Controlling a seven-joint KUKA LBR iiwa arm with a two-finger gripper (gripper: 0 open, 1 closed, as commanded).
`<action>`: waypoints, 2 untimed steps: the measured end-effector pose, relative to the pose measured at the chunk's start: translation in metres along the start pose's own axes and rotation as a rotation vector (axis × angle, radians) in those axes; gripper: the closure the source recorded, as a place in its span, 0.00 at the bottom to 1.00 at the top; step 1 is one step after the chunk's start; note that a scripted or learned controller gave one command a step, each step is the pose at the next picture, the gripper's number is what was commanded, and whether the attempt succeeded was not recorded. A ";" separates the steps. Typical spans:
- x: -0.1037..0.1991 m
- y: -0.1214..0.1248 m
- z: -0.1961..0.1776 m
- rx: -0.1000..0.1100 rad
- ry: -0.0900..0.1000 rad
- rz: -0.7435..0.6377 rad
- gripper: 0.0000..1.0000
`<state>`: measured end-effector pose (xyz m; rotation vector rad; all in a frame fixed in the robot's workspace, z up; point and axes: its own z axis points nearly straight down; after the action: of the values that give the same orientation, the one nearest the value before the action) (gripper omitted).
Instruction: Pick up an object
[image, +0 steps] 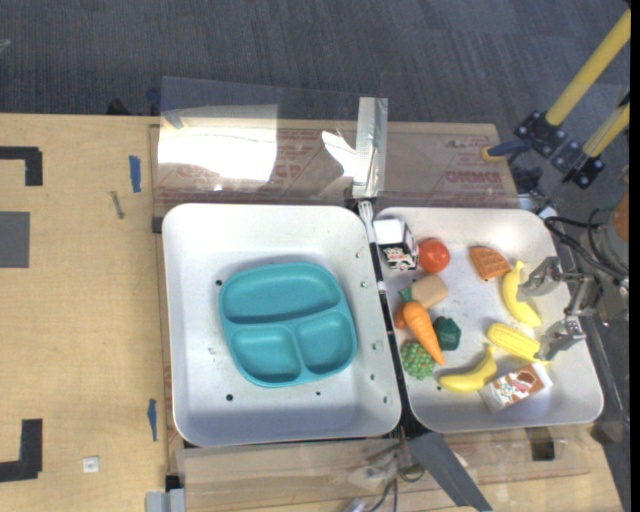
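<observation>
Gripper (552, 305) at the right bin's (580, 400) right edge.
Fingers spread wide, holding nothing, beside corn (512, 341) and banana (516, 293).

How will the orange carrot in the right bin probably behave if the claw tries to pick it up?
The carrot looks like smooth, stiff toy plastic, so it may slip. Its tapered, rounded body could roll or pivot when pushed. It lies crowded against the broccoli and a tan block, so neighbours would likely shift too.
</observation>
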<state>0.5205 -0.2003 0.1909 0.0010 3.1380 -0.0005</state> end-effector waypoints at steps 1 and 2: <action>0.027 0.019 0.077 0.011 -0.021 -0.113 0.00; 0.023 0.031 0.082 0.027 -0.022 -0.241 0.00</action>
<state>0.4975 -0.1694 0.1092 -0.3739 3.0932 -0.0434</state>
